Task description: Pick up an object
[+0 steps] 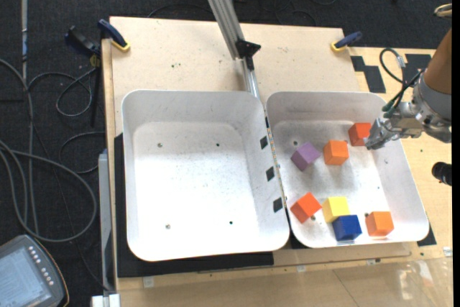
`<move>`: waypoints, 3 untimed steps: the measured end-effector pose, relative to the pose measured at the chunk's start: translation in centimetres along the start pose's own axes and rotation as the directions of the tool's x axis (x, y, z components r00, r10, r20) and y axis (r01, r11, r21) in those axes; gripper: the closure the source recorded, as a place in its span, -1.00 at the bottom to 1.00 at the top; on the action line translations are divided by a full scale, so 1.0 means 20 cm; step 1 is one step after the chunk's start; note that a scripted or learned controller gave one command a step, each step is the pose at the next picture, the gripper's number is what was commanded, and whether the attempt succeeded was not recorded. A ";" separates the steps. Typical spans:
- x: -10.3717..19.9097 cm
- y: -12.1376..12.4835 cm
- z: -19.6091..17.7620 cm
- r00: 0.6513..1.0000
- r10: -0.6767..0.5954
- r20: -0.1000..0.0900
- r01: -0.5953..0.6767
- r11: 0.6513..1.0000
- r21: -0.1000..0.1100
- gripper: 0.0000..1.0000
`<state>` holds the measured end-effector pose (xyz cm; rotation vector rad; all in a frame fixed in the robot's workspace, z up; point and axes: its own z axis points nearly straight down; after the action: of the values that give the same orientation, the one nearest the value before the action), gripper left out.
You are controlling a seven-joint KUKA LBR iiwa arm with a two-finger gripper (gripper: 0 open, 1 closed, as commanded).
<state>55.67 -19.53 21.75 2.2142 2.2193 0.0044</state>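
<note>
The speckled desk (pixel 187 54), standing on dark cable-strewn carpet, carries two white bins, the right bin (pixel 402 176) grouping seven loose cubes within the arm's reach, where the hand (pixel 377 138), its opening impossible to judge, hangs just beside the red-orange cube (pixel 359 131) at the far wall.

This looks like a robotics lab. A pale bench (pixel 215 47) carries two white bins (pixel 194 169), clamped at its far corners by blue-and-yellow clamps (pixel 115 36). Around the bench, loose cables (pixel 43 118) trail over dark carpet, and what may be a teach pendant (pixel 29 277) lies near its front left corner.
</note>
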 end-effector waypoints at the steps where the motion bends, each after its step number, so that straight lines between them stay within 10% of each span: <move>1: 0.04 0.01 -0.23 1.000 -0.002 0.000 0.002 1.000 -0.001 1.00; 3: 0.57 0.23 -0.22 1.000 -0.006 -0.003 0.006 1.000 0.004 1.00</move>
<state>60.31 -8.02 26.07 2.2118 2.2294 0.0035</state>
